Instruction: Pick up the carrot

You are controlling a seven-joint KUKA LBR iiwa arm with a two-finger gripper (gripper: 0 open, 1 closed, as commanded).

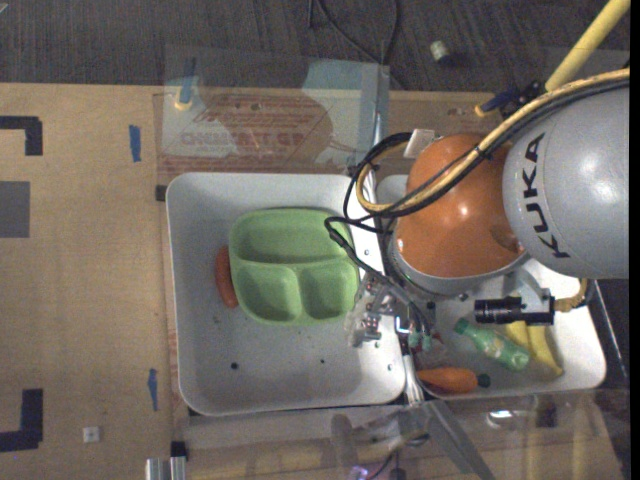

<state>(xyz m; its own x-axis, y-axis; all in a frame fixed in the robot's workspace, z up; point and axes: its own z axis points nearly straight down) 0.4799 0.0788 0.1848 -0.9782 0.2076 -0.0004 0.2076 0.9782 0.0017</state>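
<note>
Orange carrot (449, 378): lies in right bin (590, 363); I judge it light, stiff, smooth.
Hold: across its thick middle.
Gripper (372, 316): over left bin (200, 298); I cannot tell its state.

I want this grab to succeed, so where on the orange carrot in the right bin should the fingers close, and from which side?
Probably the thick middle of the orange carrot, coming from above with the fingers across its width. It lies flat and lengthwise along the right white bin's near wall, green tip beside the green bottle; closing across it avoids both.
</note>
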